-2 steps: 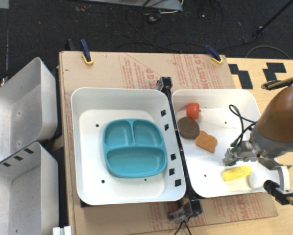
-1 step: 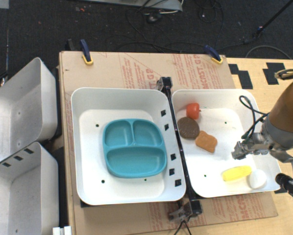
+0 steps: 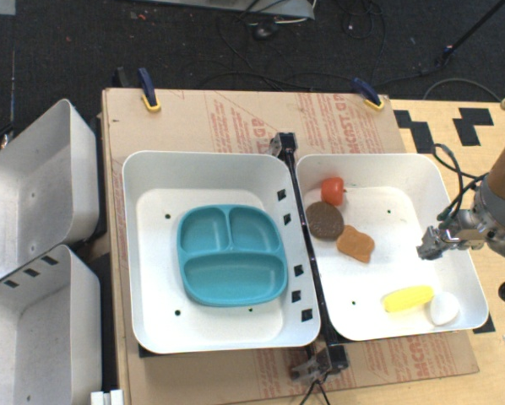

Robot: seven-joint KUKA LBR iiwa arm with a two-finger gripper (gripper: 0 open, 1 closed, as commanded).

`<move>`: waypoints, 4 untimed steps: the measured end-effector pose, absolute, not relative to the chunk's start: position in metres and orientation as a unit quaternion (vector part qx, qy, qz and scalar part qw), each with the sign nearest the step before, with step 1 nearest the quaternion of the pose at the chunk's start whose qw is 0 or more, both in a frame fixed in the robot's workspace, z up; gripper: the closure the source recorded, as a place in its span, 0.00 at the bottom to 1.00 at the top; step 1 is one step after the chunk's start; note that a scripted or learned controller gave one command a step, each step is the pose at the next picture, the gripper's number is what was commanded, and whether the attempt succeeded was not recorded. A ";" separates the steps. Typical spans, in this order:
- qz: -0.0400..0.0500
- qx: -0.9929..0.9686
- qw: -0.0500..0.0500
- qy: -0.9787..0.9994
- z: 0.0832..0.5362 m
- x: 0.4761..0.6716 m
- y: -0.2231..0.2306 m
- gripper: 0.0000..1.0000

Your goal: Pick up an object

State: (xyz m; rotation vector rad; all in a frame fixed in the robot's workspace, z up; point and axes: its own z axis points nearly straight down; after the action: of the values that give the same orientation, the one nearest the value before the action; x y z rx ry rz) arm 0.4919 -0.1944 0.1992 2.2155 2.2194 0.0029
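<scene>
Right bin [image 3: 404, 169], gripper [image 3: 431, 247] at edge, banana [image 3: 407, 299] just below

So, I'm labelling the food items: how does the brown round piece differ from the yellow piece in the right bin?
The brown round piece is a dark disc; the yellow piece is long and bright. The brown one lies near the bin's left wall, touching the orange-brown chunk; the yellow one lies toward the near edge, beside a white ball. Both rest in the right bin, apart from the gripper.

glossy plastic plate [image 3: 232, 256], matt white bins [image 3: 143, 226]
</scene>
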 end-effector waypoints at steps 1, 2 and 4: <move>0.001 0.706 0.002 0.708 0.221 0.493 -0.195 1.00; 0.001 0.704 0.000 0.710 0.214 0.519 -0.139 1.00; 0.002 0.704 0.001 0.710 0.225 0.558 -0.051 1.00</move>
State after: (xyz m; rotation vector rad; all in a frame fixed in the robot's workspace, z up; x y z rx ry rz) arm 0.5585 -0.0510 0.2255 2.2113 2.2287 0.0050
